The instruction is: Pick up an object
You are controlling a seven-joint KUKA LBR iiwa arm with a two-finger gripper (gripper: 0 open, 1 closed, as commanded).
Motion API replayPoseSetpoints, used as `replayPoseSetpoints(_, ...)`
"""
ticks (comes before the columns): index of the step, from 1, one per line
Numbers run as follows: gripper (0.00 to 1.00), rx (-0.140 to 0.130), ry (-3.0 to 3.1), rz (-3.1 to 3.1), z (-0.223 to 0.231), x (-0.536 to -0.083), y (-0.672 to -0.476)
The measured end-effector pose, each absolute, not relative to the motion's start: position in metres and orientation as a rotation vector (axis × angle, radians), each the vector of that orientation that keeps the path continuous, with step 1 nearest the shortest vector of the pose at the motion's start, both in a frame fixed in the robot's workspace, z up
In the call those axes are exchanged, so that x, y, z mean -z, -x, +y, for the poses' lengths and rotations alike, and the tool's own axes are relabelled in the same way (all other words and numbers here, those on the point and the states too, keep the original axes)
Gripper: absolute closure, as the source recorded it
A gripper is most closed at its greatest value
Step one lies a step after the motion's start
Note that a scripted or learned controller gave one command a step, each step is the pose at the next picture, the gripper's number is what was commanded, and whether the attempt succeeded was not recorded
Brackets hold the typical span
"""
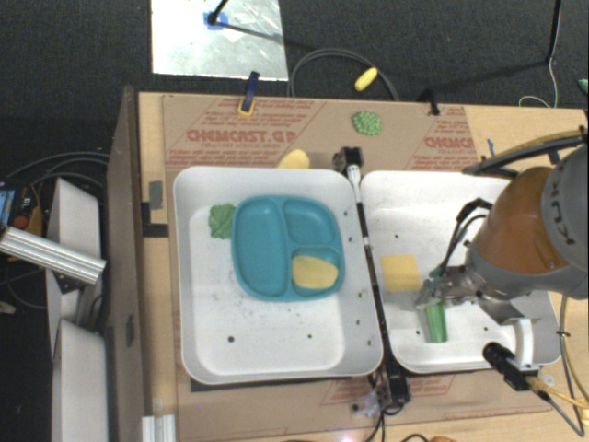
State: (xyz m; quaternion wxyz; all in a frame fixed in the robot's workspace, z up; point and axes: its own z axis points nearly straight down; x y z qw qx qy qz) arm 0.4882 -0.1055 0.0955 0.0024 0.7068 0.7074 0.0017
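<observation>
On a cardboard-topped bench, the gripper (433,295) sits low in the right bin (405,205), directly over a green block (435,323), evidently lined up to grasp it; its grip cannot be told.

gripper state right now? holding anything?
Gripper: over the right white bin, right at the top of the green block-shaped object, beside the yellow square sponge; open or closed cannot be told, and no grasp is confirmed.
</observation>
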Motion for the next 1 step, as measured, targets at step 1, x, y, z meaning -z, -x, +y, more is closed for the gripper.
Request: replayPoseSetpoints(1,1.00,-0.019,-2.197,2.231,-0.0275,-0.1904,-0.5630)
